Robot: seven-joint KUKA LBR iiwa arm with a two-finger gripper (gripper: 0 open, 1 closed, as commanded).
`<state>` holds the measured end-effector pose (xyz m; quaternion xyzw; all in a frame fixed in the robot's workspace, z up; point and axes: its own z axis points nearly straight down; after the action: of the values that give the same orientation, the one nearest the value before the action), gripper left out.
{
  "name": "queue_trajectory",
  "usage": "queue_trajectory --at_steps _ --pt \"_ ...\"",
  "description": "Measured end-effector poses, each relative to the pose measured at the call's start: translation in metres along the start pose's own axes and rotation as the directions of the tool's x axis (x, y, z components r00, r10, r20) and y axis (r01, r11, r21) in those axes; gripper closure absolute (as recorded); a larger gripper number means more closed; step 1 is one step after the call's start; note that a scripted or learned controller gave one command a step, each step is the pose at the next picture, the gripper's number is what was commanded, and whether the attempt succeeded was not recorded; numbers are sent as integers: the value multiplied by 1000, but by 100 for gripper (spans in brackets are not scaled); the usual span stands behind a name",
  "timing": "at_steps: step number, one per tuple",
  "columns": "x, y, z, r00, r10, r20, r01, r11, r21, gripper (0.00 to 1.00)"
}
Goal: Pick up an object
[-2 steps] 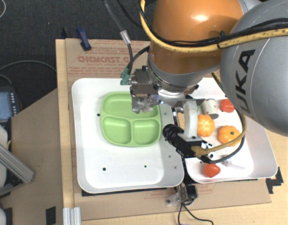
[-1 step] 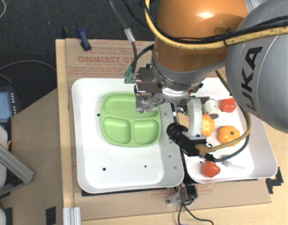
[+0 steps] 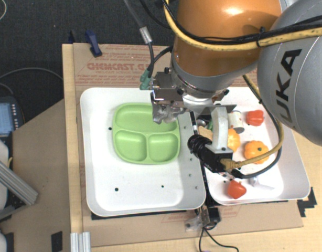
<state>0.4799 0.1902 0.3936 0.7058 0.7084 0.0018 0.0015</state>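
Camera view, from above at a slant: found two shallow white bins side by side on a brown printed board (image 3: 119, 62). Noted in the left bin (image 3: 98, 156) a green three-compartment plate (image 3: 145, 135), lying flat in the bin's upper middle, toward the wall shared with the right bin. Recorded the grey arm (image 3: 297, 67) with its orange band (image 3: 224, 20) reaching in from the right and covering the far part of both bins. Located the gripper (image 3: 162, 109) low over the plate's far right corner, at or just above the rim; could not tell whether open or closed, nor whether touching the plate. Saw nothing plainly held. Noted in the right bin (image 3: 292, 180) several small items, partly hidden behind cables and the arm's fittings: a red-orange piece (image 3: 255, 117) toward the far side, an orange rounded piece (image 3: 254, 150) near the middle, a yellow piece (image 3: 233, 139) just beside it on the left, and a red piece (image 3: 235, 189) near the front wall. Observed a blue clip (image 3: 93, 42) at the board's far left corner.
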Motion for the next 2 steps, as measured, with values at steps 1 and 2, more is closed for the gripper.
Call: queue_trajectory --at_steps 1,2 --pt "36 18 -105 1000 -1 -6 1 1000 -9 100" --pt "-3 -2 1 1000 8 6 -8 1000 16 100"
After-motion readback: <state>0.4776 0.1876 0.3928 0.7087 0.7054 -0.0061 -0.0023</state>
